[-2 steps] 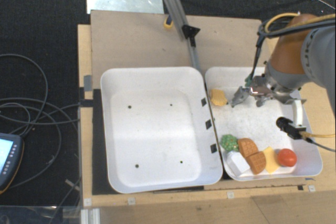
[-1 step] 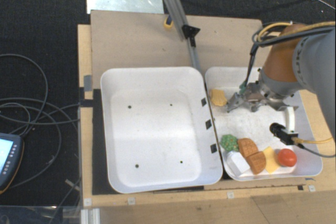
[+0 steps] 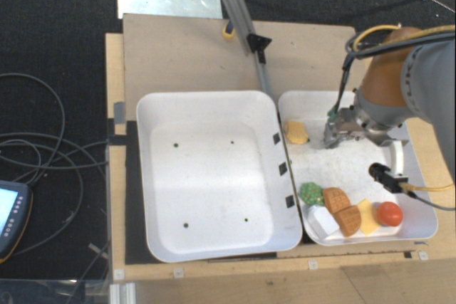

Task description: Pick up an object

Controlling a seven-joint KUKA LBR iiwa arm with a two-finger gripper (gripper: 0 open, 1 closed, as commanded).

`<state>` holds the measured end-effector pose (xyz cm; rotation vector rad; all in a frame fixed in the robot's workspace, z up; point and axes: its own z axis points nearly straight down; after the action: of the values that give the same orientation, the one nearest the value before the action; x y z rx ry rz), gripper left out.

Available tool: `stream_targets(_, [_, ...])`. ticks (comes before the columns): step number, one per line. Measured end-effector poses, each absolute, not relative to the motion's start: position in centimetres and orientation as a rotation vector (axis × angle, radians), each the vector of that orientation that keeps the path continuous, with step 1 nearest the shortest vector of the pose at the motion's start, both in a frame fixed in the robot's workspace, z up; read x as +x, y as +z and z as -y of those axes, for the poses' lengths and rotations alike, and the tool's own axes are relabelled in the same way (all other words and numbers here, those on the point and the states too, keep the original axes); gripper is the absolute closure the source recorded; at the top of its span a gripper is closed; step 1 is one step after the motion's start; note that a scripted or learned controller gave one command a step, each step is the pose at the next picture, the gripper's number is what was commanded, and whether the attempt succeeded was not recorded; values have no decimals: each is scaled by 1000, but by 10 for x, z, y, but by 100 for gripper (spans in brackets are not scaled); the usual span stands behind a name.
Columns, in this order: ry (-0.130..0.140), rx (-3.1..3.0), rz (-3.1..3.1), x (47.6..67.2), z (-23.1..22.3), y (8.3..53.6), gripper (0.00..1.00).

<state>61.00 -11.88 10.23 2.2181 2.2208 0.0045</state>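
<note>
Your gripper sits low in the right bin, just right of the yellow object; whether its fingers are spread cannot be told.

Bright, even overhead light, soft shadows, mild glare on white bins, slight overall softness.

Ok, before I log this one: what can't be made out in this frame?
- Gripper: too small and blurred in the camera view to judge its fingers or any grasp.
- White block: partly covered by the bread piece.
- Arm: cut off by the right edge.
- Yellow wedge: overlapped by the bread piece and the tomato.
</note>
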Motion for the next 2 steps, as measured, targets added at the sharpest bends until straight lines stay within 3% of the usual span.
stream_targets(2, [6, 2216, -2217, 604, 131, 204, 100])
